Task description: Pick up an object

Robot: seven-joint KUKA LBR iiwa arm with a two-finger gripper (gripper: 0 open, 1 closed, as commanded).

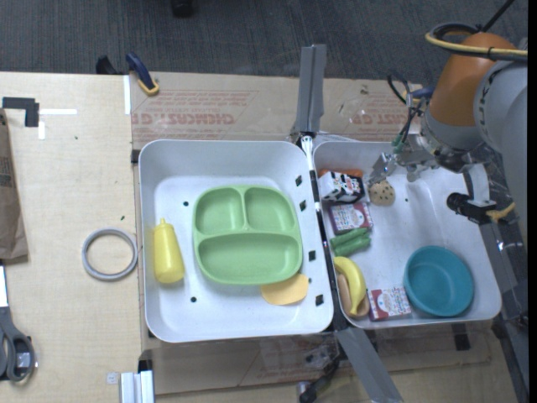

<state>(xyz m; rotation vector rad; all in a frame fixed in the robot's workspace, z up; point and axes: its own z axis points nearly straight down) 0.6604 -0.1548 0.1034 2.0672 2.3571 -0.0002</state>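
Dark grey carpet (252, 15) runs along the far side of a pale wooden bench (67, 183). A flattened cardboard sheet (218, 107) covers the bench's middle, and a grey roll of tape (110, 253) lies at left under even light.

Glossy white plastic bins (159, 250); smooth matt green plastic tray (247, 235); shiny yellow bottle (167, 253); matt teal bowl (438, 281).

Grey tape ring (110, 253) and brown bag (12, 193) on bench (67, 166)
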